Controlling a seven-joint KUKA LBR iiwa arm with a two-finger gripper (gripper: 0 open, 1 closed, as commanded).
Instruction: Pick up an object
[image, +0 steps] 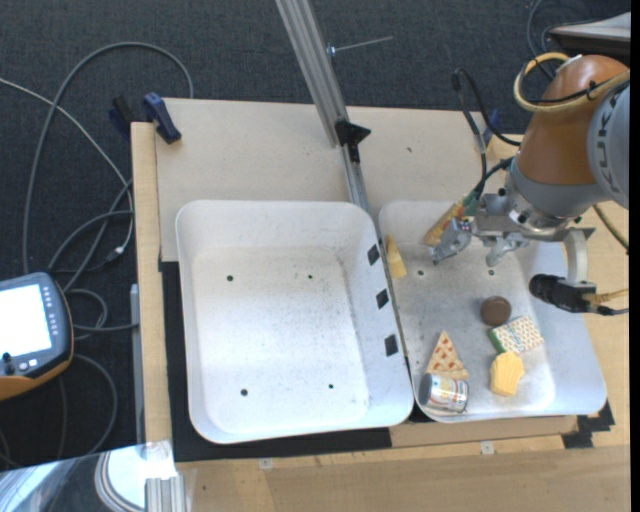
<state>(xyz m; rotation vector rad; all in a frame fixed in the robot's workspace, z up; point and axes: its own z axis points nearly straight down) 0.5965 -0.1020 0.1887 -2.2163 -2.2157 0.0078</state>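
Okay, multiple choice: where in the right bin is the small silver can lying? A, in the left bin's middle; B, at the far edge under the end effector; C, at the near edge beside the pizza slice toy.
C: the silver can lies at the right bin's near edge, just below the pizza slice toy, well away from the end effector.

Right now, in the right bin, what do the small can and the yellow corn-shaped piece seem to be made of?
The small can looks like metal with a shiny finish: its side shows bright silver glints. The yellow corn-shaped piece looks like moulded plastic, perhaps rubber, with a matte, even yellow surface and a faint ribbed pattern. The right bin itself seems to be white plastic, speckled with dark marks.
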